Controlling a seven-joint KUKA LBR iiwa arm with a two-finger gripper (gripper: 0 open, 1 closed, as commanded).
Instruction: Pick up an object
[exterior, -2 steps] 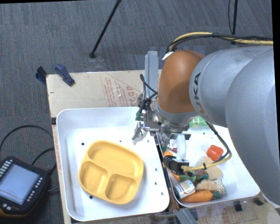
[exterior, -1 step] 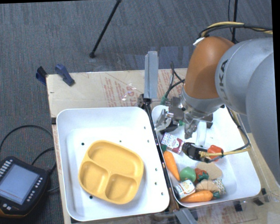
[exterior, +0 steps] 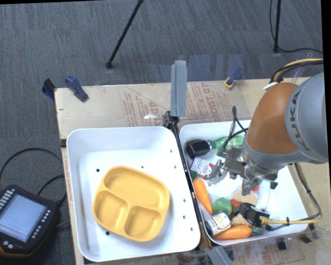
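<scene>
pick status: not done, by my read | end effector low in right bin; I cannot tell how open it is or whether it grips anything | red-white packet just beside it, carrot near | left: grasp, lift

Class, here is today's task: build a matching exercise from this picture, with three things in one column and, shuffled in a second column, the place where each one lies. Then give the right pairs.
Things
1. yellow plate
2. black object
3. green round thing

Places
A. far left corner of the right bin
B. right bin, just right of the long carrot
C. middle of the left bin

Pairs: 1-C, 2-A, 3-B
</scene>
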